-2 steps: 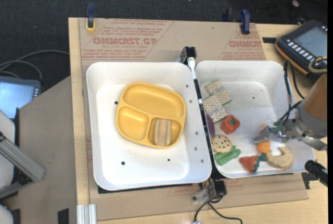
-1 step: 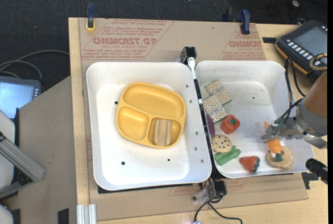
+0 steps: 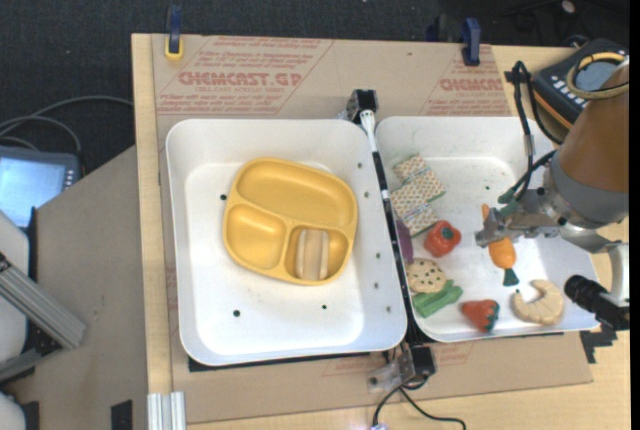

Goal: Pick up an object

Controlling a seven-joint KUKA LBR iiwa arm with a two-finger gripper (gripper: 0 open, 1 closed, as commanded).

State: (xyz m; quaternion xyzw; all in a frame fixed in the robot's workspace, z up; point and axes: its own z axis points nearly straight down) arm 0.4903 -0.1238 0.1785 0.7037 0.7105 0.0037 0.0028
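Note:
My gripper [image 3: 497, 232] hangs low over the right side of the right bin [image 3: 470, 140], below the grey wrist and orange band. An orange carrot-like toy [image 3: 503, 254] lies right under it, touching or nearly touching it. A red tomato [image 3: 442, 238] sits just left of the gripper. Nearer the bin's front are a pale croissant-shaped piece [image 3: 540, 303], a red pepper [image 3: 481, 313], a green pod [image 3: 437, 299] and a chip cookie [image 3: 426, 275]. Patterned crackers [image 3: 417, 186] lie at the bin's left.
The left bin [image 3: 195, 248] holds a yellow divided plate [image 3: 290, 218] with a beige piece [image 3: 312, 253] in one compartment. A black divider bar [image 3: 378, 180] runs between the bins. A yellow and black device [image 3: 585, 83] stands at the back right.

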